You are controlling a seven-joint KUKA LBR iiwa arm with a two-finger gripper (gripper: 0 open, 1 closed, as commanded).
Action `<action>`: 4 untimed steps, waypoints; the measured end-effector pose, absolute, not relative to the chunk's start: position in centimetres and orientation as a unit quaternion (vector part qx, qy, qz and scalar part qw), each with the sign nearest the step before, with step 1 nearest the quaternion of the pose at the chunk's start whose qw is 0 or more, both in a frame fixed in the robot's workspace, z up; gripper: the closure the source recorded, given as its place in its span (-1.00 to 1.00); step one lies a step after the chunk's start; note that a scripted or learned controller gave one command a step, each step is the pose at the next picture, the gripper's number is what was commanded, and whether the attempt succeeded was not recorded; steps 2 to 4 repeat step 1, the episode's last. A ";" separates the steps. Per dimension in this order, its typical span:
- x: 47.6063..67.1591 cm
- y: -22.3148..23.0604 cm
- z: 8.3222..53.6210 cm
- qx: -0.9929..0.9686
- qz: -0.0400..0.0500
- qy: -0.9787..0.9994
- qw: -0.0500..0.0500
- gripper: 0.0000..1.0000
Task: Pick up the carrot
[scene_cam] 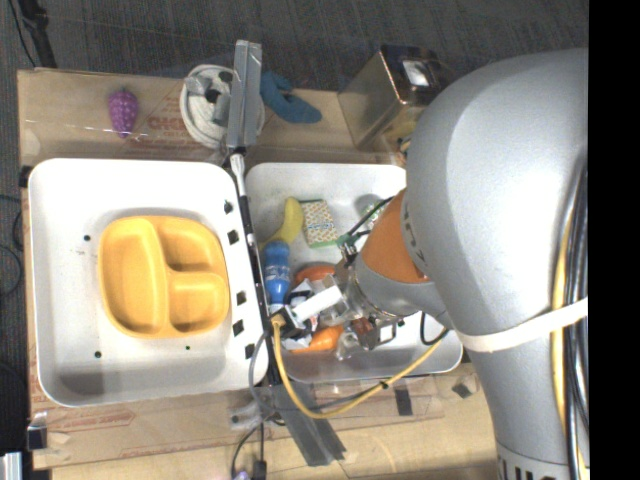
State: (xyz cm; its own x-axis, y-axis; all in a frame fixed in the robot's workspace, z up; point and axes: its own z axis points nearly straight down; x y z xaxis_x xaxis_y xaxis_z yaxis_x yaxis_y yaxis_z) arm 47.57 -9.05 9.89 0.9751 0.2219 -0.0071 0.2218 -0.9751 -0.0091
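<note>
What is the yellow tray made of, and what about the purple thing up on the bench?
The yellow tray looks like smooth molded plastic, with rounded compartments and a soft sheen. The purple thing looks like bumpy toy grapes, probably plastic or rubber; it is too small to be sure.

My own arm covers the right side of the right bin and runs off the picture's right and bottom edges. My hand hides most of the carrot; its grip is unreadable.
</note>
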 end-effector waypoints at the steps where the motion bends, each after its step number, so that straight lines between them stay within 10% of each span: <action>1: 52.7 -9.1 20.9 -0.985 0.001 -0.170 0.002 1.00; 4: 52.7 -9.1 20.9 -0.985 0.001 -0.170 0.002 1.00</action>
